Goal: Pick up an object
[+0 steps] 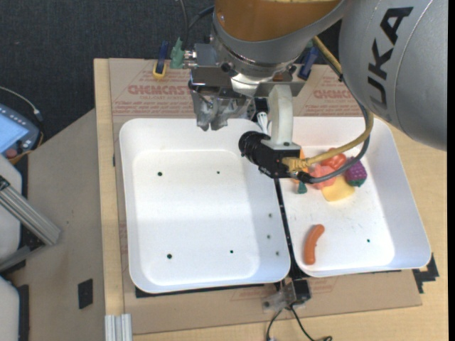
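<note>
right bin (398,155) holds sausage (313,242), well below pincer (213,123); grip state unclear.

Both bins (142,212) are seen as white; the sausage (313,243) orange-red; the grapes (357,172) purple; a yellow piece (340,192); the arm (398,55) grey, banded orange.

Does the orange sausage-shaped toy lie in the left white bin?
No, the orange sausage-shaped toy lies in the right white bin, apart from the purple grape toy and the yellow toy farther back.
</note>
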Controlling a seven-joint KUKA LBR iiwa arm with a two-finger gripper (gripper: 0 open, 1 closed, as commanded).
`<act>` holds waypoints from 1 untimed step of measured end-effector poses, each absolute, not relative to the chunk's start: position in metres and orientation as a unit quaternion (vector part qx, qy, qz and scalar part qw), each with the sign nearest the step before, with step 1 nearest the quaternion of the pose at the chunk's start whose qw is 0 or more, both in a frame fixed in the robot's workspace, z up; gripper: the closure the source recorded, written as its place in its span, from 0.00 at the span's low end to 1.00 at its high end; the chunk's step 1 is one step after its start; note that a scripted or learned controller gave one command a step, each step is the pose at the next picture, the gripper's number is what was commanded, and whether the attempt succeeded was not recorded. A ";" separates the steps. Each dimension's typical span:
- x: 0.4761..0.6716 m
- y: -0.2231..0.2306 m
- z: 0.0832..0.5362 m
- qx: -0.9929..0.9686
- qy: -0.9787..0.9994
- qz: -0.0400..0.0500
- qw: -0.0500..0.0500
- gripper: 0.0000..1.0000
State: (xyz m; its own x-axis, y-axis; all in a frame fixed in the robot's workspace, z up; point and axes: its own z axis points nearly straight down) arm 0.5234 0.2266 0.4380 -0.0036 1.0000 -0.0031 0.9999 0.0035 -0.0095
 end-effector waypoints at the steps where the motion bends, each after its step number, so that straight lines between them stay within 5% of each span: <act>1: 0.501 0.225 0.542 -0.706 -0.708 -0.006 -0.002 1.00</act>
